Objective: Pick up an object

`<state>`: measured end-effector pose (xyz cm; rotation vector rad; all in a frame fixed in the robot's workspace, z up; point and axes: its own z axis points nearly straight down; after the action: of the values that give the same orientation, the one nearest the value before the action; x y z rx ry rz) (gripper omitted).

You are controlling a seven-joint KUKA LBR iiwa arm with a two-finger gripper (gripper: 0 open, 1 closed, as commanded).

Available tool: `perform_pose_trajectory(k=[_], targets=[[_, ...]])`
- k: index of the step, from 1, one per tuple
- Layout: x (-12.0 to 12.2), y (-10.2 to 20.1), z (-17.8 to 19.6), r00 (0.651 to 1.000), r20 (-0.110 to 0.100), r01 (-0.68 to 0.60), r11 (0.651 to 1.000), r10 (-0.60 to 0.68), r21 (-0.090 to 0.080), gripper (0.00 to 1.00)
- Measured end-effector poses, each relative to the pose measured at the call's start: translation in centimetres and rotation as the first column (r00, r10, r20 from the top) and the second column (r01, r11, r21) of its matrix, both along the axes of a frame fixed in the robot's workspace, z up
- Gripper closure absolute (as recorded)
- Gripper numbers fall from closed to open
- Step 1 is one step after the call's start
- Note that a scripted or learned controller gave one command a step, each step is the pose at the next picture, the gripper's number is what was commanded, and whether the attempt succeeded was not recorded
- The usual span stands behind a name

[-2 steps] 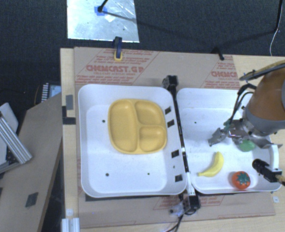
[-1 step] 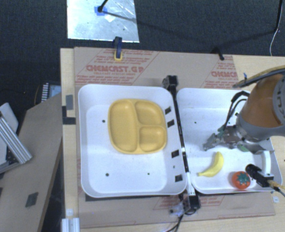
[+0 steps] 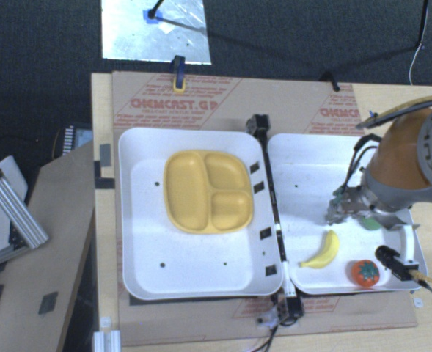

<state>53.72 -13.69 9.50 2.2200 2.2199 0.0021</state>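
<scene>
Banana (image 3: 323, 250): yellow, curved, lying flat in the right bin (image 3: 304, 174), lower middle of that bin, right of frame centre. Nearest loose item to the gripper (image 3: 342, 210), which sits just above and to the right of the fruit's upper tip; apart from it, not touching as far as can be seen.

Gripper: low over the right bin floor, at the end of the grey arm (image 3: 414, 160) entering from the right edge. Whether it is spread wide or closed narrow cannot be told; nothing is seen held.

Tomato (image 3: 365, 272): small, orange-red with a green top, lower right corner of the right bin, near the banana's lower end but apart from it. A small green item (image 3: 371, 224) lies partly under the wrist; identity unclear.

Tray (image 3: 207, 191): yellow, three compartments, centre of the left bin (image 3: 138, 218). Well apart from the gripper.

Handling note, as judgement: the banana looks the likeliest pick. A good grasp would shift down-frame and left to come over the thick middle of the fruit, not its tip, and close across the narrow width, square to the curve. Descend fully to the bin floor, since the fruit lies low. Risk: pinching the tip would roll or skid it toward the bin's lower wall.
</scene>
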Motion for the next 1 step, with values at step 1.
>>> perform_pose_trajectory(k=[1], targets=[[0.70,0.82,5.83,1.000,0.005,-0.005,1.000,0.005,-0.001,1.00]])
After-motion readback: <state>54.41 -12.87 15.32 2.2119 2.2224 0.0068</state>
